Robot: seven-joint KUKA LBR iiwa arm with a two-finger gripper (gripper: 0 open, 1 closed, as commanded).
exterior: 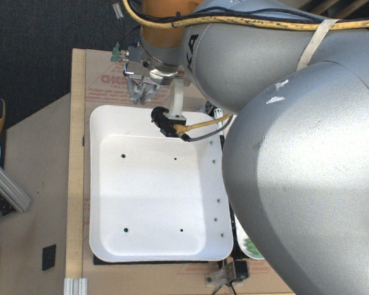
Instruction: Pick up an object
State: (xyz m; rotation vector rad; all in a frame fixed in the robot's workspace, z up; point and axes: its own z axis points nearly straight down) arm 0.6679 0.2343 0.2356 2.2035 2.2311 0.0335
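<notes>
My gripper (pixel 140 93) hangs below the orange band, over the cardboard bench just beyond the far rim of the left white bin (pixel 100 169). Nothing shows held beneath it. A black connector with a yellow cable (pixel 166 122) hangs from the wrist over the bin's far edge. At the arm's lower edge, a small piece of a white and green object (pixel 250 247) peeks out from where the right bin lies. The grey arm hides most of that bin.
The left bin's floor shows a few small dark dots. The brown bench top (pixel 77 135) runs along the bin's left side and ends at a dark floor. Metal rails (pixel 4 180) lie at far left. A small black clip and wires (pixel 235 272) sit at the bin's front right corner.
</notes>
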